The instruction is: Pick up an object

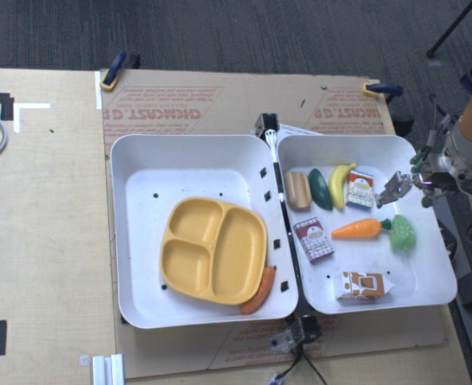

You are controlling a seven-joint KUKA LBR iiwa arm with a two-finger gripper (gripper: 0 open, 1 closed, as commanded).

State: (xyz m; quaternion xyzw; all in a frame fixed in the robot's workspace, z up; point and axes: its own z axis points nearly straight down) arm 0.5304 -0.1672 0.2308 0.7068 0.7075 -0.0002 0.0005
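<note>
Two white bins sit side by side on the bench. The left bin holds a yellow divided plate, and an orange sausage lies against the plate's lower right rim, partly tucked under it. The right bin holds the rest: a hot dog bun, a dark green vegetable just beside it, a banana touching that, and a small red and white carton next along. Below them lie a red box, a carrot with its green leafy top, and a brown and white carton near the bin's front wall. Print on the cartons is too small to read. The gripper hangs over the right bin's upper right part, just right of the small carton and above the carrot top, with nothing visibly between its fingers. Whether it is spread or clenched cannot be told; its metal parts blur together. Most of the arm is cut off at the right edge
</note>
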